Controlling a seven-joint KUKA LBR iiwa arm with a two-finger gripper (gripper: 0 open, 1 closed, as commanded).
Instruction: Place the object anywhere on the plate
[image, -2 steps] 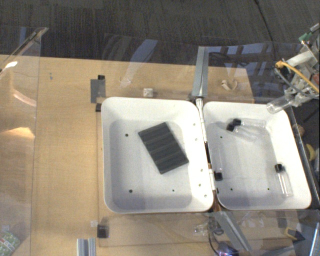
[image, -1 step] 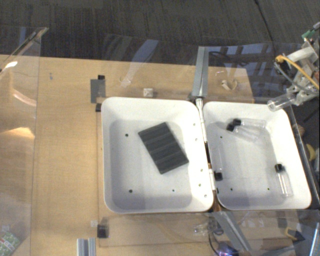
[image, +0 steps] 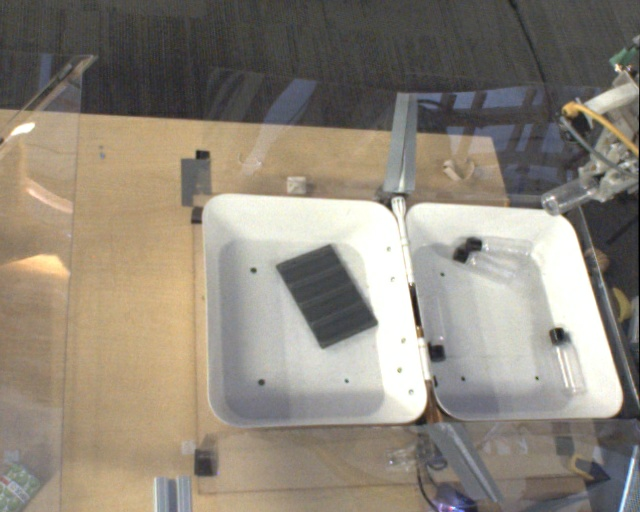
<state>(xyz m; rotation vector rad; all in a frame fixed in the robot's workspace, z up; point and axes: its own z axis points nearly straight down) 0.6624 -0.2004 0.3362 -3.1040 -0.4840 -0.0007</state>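
A dark grey ribbed plate (image: 326, 295) lies flat and skewed in the left bin (image: 230, 390). In the right bin (image: 500, 400) a clear tube with a black cap (image: 488, 258) lies near the back. A second clear tube with a black cap (image: 565, 360) lies by that bin's right wall. The arm comes in at the upper right, and its gripper (image: 565, 198) hangs over the right bin's back right corner, well apart from both tubes and from the plate.
A metal bar (image: 402, 140) runs back from the seam between the bins. Small black blocks (image: 203, 158) stand on the wooden bench (image: 110, 300) around the bins. Clear plastic sheeting covers the bench at left.
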